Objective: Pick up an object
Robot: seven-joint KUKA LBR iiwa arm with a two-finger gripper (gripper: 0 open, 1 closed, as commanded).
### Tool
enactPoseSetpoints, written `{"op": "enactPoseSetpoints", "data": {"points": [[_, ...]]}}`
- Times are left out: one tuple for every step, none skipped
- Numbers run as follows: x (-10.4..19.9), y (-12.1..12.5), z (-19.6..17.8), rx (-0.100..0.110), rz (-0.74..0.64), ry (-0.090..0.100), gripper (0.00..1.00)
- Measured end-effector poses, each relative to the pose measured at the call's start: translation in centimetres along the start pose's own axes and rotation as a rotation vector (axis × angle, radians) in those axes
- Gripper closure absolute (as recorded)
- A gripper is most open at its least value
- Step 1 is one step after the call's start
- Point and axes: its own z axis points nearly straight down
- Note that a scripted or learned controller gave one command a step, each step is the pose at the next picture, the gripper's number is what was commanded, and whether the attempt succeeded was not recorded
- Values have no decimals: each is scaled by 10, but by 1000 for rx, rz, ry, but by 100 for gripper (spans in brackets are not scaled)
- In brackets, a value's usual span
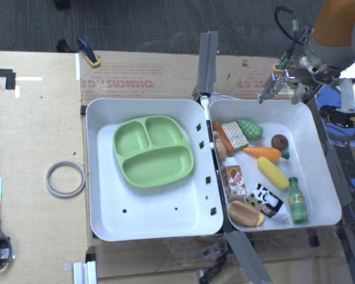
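Pale tabletop carries two white bins, toy foods such as the carrot (261,153) lie in the right bin (319,158), and the empty, open gripper (282,89), held above its far rim, must be lowered onto one.

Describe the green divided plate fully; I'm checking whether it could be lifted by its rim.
The green divided plate is a pale green, plastic-looking tray with rounded corners and a raised rim. Ridges split it into three compartments: two smaller ones at the far side, one wide one nearer the camera. It lies flat, right side up, slightly rotated, on the floor of the left bin, toward its far half. Nothing rests in it or touches it.
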Motion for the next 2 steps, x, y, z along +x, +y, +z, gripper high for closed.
{"op": "enactPoseSetpoints", "data": {"points": [[-18, -95, 148, 1, -217, 1, 0], [-33, -96, 166, -1, -310, 0, 0]]}}
